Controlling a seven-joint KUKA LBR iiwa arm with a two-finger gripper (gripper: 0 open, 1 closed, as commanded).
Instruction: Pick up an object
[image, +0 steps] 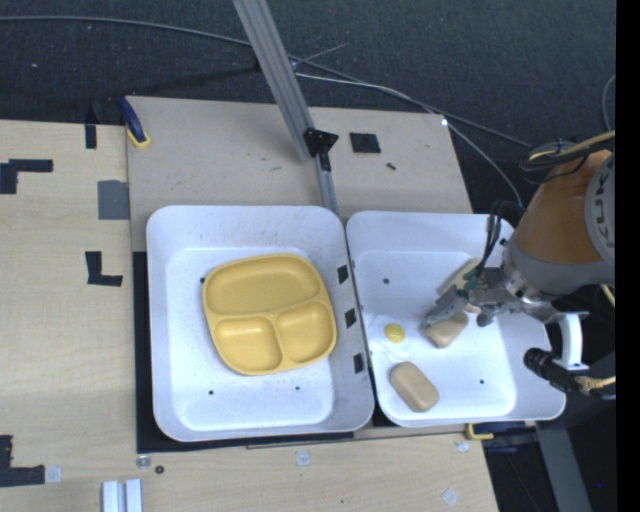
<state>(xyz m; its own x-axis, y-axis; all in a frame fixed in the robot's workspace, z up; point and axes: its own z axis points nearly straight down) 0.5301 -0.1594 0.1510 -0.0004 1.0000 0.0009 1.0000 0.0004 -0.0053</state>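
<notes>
Tan and rounded, the small block (446, 331) lies in the right bin (420, 232), near the middle of its floor and slightly toward the arm side. Its surface looks matte and its edges soft, so it is judged to be light, possibly foam or a bread-like toy; it should tolerate a firm squeeze and is unlikely to be fragile. A matte skin suggests low slip. The recommended hold is across its short axis, at mid-length, with the fingers closing on the two long flanks.

The gripper (452, 308) sits directly over the upper edge of this block, touching or nearly touching it. Whether the fingers are spread or closed cannot be told from this view, and no object is visibly held between them.

Two further candidates lie in the same bin. A larger tan oval piece (413, 386) rests near the front wall, well apart from the gripper; it looks equally light, and its narrow width offers the better grasp line. A small yellow item (394, 333) lies just left of the block; it is low and small, so it would be harder to pinch.

The left bin (160, 300) holds a yellow divided plate (268, 312) with three compartments, lying flat. Its thin, shallow rim and wide, rigid body make it a poor target for a two-finger grasp
</notes>
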